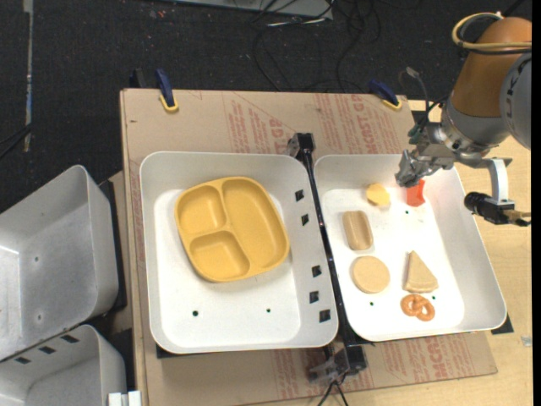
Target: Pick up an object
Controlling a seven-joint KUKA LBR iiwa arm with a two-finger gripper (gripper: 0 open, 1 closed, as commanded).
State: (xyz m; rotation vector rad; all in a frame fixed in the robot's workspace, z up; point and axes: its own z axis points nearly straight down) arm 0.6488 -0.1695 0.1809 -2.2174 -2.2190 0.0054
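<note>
In the right bin [473,252] lie several small food-like pieces. A yellow round piece [378,194] and a small red piece [414,195] sit near its far edge. Closer in are a tan oblong piece [357,230], a round tan disc [370,274], a tan wedge [419,272] and an orange pretzel [418,307]. My gripper [411,174] hangs at the bin's far side, right above the red piece and just right of the yellow one. The gripper body hides the red piece's top.
The left bin [169,311] holds a yellow divided plate [230,227]. A black divider [317,244] runs between the bins. Grey tubs [46,252] stand off the bench at the left. The arm's orange band [486,74] rises at the upper right.
</note>
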